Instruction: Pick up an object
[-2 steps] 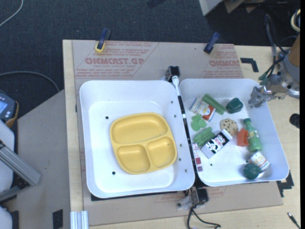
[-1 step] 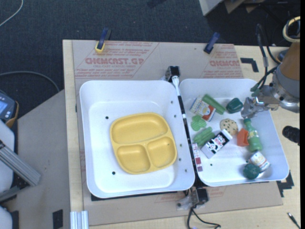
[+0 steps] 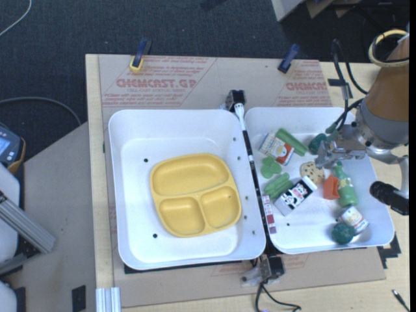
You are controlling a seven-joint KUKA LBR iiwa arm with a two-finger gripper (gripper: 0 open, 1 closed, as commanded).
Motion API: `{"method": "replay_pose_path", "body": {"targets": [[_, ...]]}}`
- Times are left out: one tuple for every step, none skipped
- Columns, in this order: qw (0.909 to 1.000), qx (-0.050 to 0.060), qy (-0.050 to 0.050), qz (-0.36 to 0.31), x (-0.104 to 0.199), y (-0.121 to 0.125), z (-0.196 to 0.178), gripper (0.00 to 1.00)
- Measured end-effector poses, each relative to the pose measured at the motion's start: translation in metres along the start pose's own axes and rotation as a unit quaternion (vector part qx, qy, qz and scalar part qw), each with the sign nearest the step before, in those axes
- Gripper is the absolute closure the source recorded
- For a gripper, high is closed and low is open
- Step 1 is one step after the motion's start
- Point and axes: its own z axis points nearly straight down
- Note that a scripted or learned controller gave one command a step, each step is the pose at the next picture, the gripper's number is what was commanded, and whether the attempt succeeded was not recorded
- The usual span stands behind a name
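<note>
A: Where is the arm right now?

B: The grey arm with its orange band [image 3: 390, 86] reaches in from the right, and its two-finger gripper [image 3: 327, 153] hangs low over the right-hand shallow white bin [image 3: 370, 236], near that bin's upper middle.

A: Open or closed?

B: I cannot tell; the metal parts blur together against the clutter beneath them.

A: What lies in that bin?

B: A scatter of small items. A white and red packet [image 3: 275, 149] sits near the top left, with a long green block [image 3: 290, 142] touching its upper edge. Below them lie a small green rounded piece [image 3: 270, 168] and a green stick-shaped piece [image 3: 278, 186]. A black and white box [image 3: 294, 195] rests just beside the stick. A tan spotted cookie-shaped piece [image 3: 310, 171] lies just under the gripper. An orange-red chunk [image 3: 331, 187] and a green bottle shape [image 3: 346, 192] touch each other to its right. A dark teal ball [image 3: 342, 233] and a small jar with a pale label [image 3: 354, 217] sit near the lower right corner.

A: And the left bin?

B: The left white bin [image 3: 130, 142] holds a yellow plastic plate with three compartments [image 3: 194, 194], lying flat in its middle.
</note>
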Motion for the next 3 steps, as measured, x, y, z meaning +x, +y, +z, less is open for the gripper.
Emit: {"method": "replay_pose_path", "body": {"targets": [[1.0000, 0.000, 0.000, -0.001, 0.040, -0.026, -0.010, 1.00], [1.0000, 0.001, 0.000, -0.001, 0.080, -0.042, -0.008, 1.00], [1.0000, 0.001, -0.001, 0.002, 0.073, -0.048, 0.010, 1.00]]}}
